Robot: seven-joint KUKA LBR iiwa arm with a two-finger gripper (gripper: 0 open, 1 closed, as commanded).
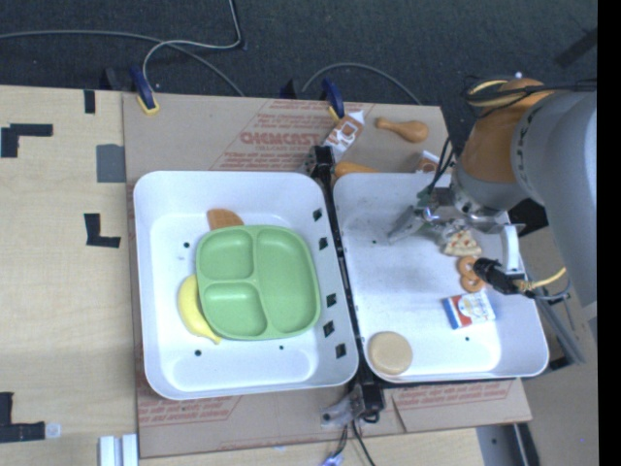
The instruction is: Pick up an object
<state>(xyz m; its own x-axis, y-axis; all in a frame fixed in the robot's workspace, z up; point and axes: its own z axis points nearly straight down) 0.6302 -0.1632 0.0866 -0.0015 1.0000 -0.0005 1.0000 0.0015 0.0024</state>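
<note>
Across the desk [58, 260] two white bins are sitting side by side. Filling much of the left bin [155, 289], a green divided plate [258, 282] is lying over a yellow banana [193, 314]. Reaching into the right bin [388, 270], the pincer [412, 219] is hovering with fingers apart, gripping nothing. Near it are lying a pretzel-like snack [464, 260], a small red-and-blue packet [470, 310] and a round tan disc [391, 352].

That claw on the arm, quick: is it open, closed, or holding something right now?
Gripper: open, fingers spread over the right bin, with nothing between them.
</note>
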